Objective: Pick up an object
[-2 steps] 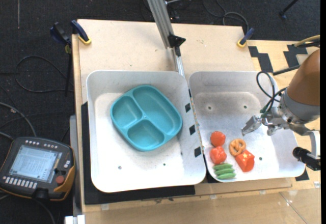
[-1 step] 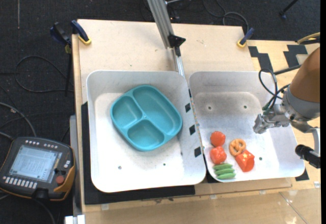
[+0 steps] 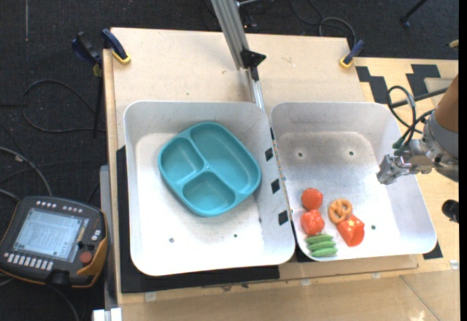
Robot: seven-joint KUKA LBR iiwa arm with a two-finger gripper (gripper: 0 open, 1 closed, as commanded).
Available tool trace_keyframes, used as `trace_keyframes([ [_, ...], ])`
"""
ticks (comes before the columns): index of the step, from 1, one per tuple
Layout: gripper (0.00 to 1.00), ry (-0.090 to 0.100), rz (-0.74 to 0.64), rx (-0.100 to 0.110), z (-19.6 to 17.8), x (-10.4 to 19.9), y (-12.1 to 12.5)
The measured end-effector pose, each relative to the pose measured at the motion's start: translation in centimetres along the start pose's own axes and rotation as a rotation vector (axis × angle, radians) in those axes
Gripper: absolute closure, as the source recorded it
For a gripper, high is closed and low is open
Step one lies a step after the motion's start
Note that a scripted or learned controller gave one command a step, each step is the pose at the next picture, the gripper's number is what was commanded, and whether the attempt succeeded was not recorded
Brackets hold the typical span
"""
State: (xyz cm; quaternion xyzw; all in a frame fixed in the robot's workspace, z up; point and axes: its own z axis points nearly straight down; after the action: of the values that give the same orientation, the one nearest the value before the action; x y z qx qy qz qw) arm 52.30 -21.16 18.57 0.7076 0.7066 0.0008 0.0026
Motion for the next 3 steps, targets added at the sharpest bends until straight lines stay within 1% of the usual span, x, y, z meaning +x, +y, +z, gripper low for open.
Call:
trace_keyframes([
  [1,1.00,0.000,-0.004,-0.001,-5.3,0.0,0.2],
  [2,1.00,0.004,-0.009,0.004,-5.2,4.4,0.8],
  [3,1.00,0.004,-0.011,0.004,-5.8,9.9,1.6],
])
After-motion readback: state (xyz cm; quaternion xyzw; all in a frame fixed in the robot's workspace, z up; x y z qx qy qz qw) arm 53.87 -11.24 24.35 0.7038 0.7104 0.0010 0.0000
